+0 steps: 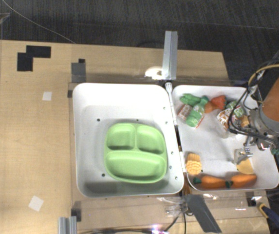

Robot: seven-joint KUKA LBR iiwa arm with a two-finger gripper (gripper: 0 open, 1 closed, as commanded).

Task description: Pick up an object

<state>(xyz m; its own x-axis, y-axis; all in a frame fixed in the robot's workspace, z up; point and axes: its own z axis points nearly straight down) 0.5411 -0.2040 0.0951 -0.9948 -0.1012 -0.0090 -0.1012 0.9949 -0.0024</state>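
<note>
Metallic and small, the claw [243, 154] is hanging low over the right bin [212, 145], near that bin's right wall, below the grey wrist and the orange band of the arm [278, 104]. We are not able to tell whether it is spread or pressed together, as cables and the wrist are crowding it.

We are seeing bare white floor to the claw's left, in the middle of the right bin; the right rim is close beside it. Just below the claw, almost touching it, a pale tan rounded piece [246, 166] is lying. Below that, along the bottom wall, two orange carrots [227, 181] are lying end to end with green at the joint. A yellow corn cob [194, 164] with a bumpy surface is sitting near the left wall.

Along the top wall, well apart from the claw, green items [194, 107], a red piece [218, 102] and a crinkly packet [225, 119] are clustering.

In the left bin [88, 130], a smooth green divided tray [136, 152] is resting, with open white floor around it. Both bins are sitting on the light wooden table [27, 150].
</note>
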